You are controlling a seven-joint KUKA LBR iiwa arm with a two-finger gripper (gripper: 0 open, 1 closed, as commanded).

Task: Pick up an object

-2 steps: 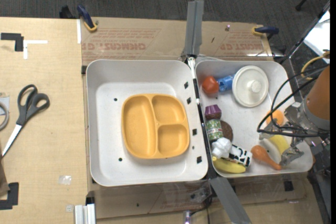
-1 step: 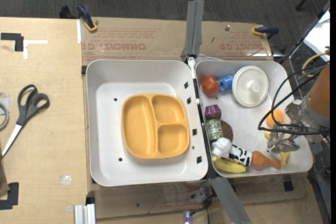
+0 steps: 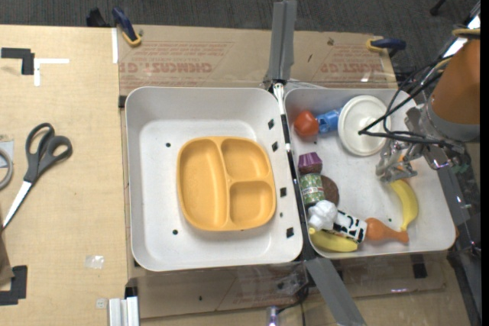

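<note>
My gripper [image 3: 396, 166] hangs low over the right side of the right bin [image 3: 359, 187], just above the top end of a yellow banana [image 3: 406, 203]. The metal tip is small and blurred, and nothing is plainly held in it. Other objects in that bin are a white round dish [image 3: 362, 126], a red piece [image 3: 306, 124], a blue piece [image 3: 328, 120], a purple-capped green bottle [image 3: 311, 181], a black-and-white toy [image 3: 338, 219], a second banana [image 3: 333, 242] and an orange toy [image 3: 386, 232].
The left bin [image 3: 153, 164] holds a yellow divided plate [image 3: 227, 183]. Scissors [image 3: 34, 160] lie on the wooden bench at left. The arm's orange band [image 3: 462, 84] and black cables [image 3: 397, 118] cross the right bin's far right corner.
</note>
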